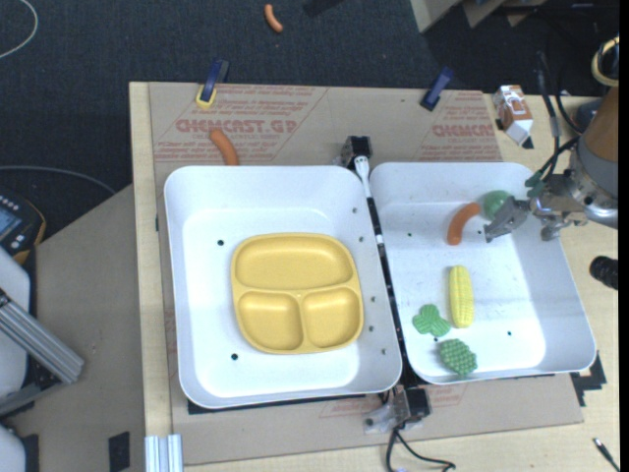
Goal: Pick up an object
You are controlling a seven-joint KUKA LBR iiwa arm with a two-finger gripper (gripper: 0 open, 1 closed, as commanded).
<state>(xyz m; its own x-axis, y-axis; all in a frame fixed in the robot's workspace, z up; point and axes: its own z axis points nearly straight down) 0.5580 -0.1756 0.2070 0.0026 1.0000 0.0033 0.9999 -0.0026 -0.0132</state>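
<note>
Two white bins sit side by side on the desk, and the right bin (550,303) carries everything worth reaching for. The tool (503,226) hangs over that bin's far right part, dark fingers pointing toward the bin's middle; whether they stand apart or together cannot be told from this slant, and nothing is seen between them. A green rounded piece (494,203) lies just beside the fingertips on their far side, perhaps touching, and an orange sausage (460,223) lies just past them toward the divider, its long axis tilted, running from the far edge down toward the near one. These two are the nearest candidates, and the sausage lies almost straight ahead of the fingers. Farther toward the near edge lie a corn cob (460,295), its length running far-to-near, a green leafy piece (429,321) and a green knobbly piece (457,357), all well apart from the tool. The left bin (192,264) holds a yellow divided plate (295,291).
</note>
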